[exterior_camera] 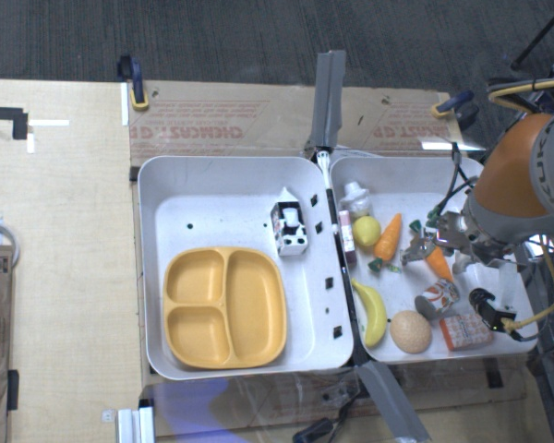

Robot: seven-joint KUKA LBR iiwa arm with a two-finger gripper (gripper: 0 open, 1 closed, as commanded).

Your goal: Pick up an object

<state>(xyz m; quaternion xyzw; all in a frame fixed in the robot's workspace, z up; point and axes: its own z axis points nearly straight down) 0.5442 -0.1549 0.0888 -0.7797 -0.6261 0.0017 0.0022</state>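
The right bin [415, 169] holds several small items: a lemon [366, 232], a carrot [389, 236], a banana [372, 312], a tan egg-shaped object [410, 331], a small white bottle [354, 197] and a red and white packet [463, 330]. My gripper [424, 248] hangs low over the middle of this bin, just right of the carrot. A second orange piece [439, 264] lies right against the gripper's lower right side. I cannot make out whether it is touching or held.
The left bin [212, 178] holds a yellow divided plate [226, 307] and a black and white cube [290, 228] near the shared wall. A small white and red wrapper [438, 295] lies below the gripper. The arm and its cables cover the right bin's right edge.
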